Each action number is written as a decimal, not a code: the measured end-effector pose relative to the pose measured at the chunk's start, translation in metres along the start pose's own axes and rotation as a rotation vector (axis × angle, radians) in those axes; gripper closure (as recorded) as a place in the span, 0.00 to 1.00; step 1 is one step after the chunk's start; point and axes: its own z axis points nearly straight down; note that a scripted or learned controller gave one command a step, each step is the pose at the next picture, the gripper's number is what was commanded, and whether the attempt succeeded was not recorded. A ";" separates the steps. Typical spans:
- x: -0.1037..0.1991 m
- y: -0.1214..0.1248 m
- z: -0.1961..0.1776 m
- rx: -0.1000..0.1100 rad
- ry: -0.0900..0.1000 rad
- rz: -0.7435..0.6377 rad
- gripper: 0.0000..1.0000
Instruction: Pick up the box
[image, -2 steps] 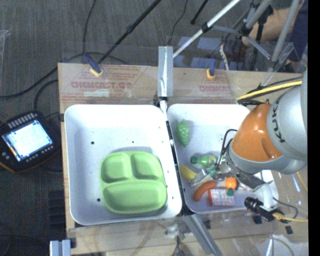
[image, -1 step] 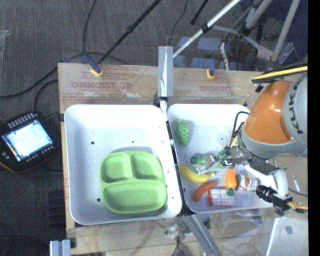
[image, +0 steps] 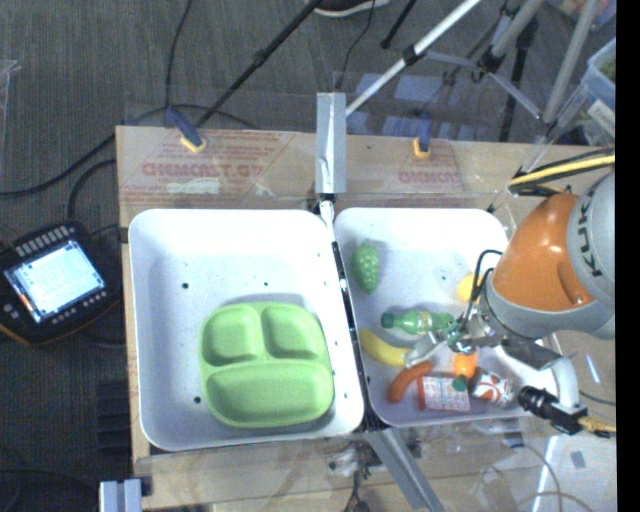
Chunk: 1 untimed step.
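Small red-and-white carton box (image: 444, 394) lies flat at the near edge of the right white bin (image: 420, 228), touching a red-orange sausage-shaped toy (image: 408, 381) on its left, with a yellow banana (image: 381, 347) and a green plastic bottle (image: 415, 322) just behind. Pincer (image: 455, 338) under the grey-and-orange arm (image: 548, 265) sits low over the bottle/box cluster, just above the box (fingers too cluttered, can't tell spread or pressed together). Left white bin (image: 160, 260) holds a green three-compartment tray (image: 267, 364); a green grape bunch (image: 367, 266) sits farther back in the right bin.

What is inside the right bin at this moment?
The right bin holds green grapes, a green bottle, a banana, a red sausage, and the box. The arm covers the bin's right part, including most of a yellow item.
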 end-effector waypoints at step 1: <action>-0.034 0.067 0.032 -0.011 -0.005 0.159 0.00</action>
